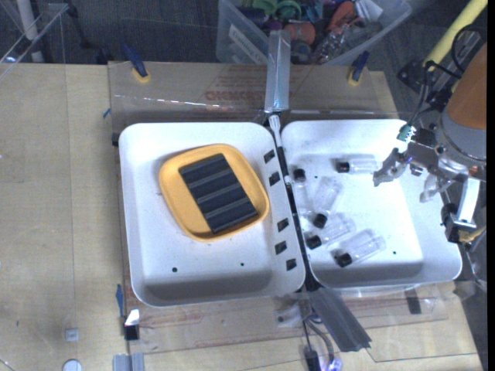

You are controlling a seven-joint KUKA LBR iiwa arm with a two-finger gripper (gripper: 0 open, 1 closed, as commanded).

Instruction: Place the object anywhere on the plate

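Two shallow white bins sit side by side on the bench. The left bin [139, 207] fills the middle left of the frame and carries one yellow plate [172, 178], a rounded square set a little askew. One dark ribbed block [217, 192], black with raised bars running across it, lies flat on the plate, near its middle and inside its rim all round.

A divider [278, 199] with small dark tabs runs between the bins, and a metal post rises from its upper end. The right bin [402, 238] holds clear little bottles with black caps. I count about five: one lying near the bin's upper middle [352, 165], two near the divider below it, and two more toward the lower middle, the largest [357, 247] lying on its side. They are see-through and overlap a bit, so the count is rough.

At the far right the gripper [402, 165] hangs over the right bin's upper right corner, below the grey arm with its orange band [468, 103]. Whether it is parted or closed I cannot tell, and I see nothing in its grasp. The ribbed block lies well apart from it, far to its left, across the divider.

At the top of the frame stands one clear tub [232, 22] of mixed coloured items.
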